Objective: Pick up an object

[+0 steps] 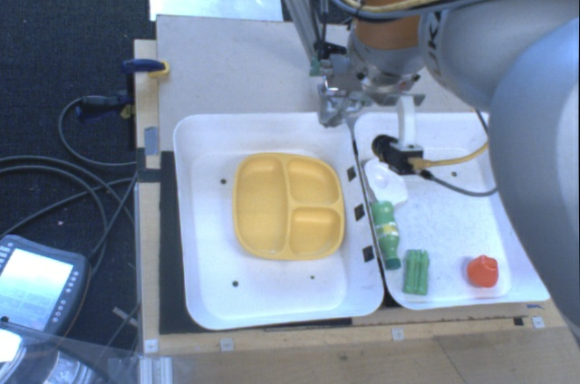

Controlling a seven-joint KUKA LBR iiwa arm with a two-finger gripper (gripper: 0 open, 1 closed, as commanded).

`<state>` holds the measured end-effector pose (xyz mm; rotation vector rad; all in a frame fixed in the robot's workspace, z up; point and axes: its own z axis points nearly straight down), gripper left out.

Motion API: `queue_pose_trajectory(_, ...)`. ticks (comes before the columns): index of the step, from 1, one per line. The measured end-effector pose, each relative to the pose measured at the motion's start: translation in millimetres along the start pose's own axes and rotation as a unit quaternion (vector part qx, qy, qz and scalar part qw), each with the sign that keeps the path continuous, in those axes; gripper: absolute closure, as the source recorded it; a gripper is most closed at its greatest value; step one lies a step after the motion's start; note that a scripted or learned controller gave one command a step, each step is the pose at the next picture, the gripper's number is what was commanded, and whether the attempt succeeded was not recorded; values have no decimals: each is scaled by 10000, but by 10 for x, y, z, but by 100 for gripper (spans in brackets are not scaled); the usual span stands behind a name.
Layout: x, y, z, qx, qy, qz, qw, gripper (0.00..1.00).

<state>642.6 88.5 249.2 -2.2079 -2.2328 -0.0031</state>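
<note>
Camera view: gripper point(337, 112) low over the far edge where the two bins meet; cannot tell open or closed. Left bin point(204, 283): yellow divided plate point(288, 206), flat, centred. Right bin point(453, 293): green bottle point(387, 233) along the left wall, white piece point(387, 184) just beyond it, green ridged block point(416, 272) and red-orange object point(483, 271) near the front. Black fitting with yellow cable point(399, 153) overhanging the white piece.

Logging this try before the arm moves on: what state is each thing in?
end effector: above the bins' far edge, fingers unclear
yellow divided plate: flat in left bin
green bottle: lying in right bin
green block: lying in right bin
orange piece: resting in right bin
</note>
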Motion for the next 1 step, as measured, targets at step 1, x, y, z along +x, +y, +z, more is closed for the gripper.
queue_pose_trajectory(1,-32,4,0,-2,-7,27,10000,0)
